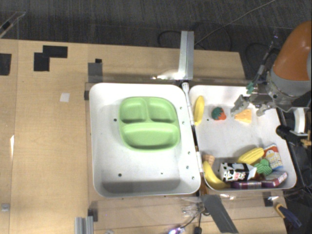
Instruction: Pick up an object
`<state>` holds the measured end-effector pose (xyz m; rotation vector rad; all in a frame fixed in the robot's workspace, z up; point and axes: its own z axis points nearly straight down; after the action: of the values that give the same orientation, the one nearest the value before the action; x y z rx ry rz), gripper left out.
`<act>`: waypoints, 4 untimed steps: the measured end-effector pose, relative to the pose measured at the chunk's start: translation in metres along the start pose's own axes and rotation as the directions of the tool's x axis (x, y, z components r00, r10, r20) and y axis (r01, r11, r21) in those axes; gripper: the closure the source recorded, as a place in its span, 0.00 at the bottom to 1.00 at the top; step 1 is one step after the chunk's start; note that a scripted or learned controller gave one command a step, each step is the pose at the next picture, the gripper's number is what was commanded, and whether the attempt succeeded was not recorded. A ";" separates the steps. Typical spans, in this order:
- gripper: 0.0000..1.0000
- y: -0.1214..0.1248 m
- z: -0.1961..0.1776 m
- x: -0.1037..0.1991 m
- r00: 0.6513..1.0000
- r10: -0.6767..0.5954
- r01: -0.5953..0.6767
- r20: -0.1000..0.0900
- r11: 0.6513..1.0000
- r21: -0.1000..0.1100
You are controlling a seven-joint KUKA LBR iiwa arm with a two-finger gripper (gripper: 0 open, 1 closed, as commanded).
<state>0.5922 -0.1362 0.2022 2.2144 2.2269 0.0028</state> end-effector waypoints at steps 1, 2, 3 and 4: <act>0.00 0.032 0.108 0.007 0.996 -0.085 0.085 0.001 0.996 -0.003; 0.00 0.042 0.053 -0.070 0.998 0.066 -0.066 0.002 0.998 -0.003; 0.00 0.023 0.114 -0.066 1.000 -0.002 0.002 0.002 1.000 -0.009; 1.00 0.026 0.103 -0.065 1.000 -0.004 0.004 0.002 1.000 -0.016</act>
<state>0.6188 -0.2006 0.0996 2.2015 2.2222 0.0186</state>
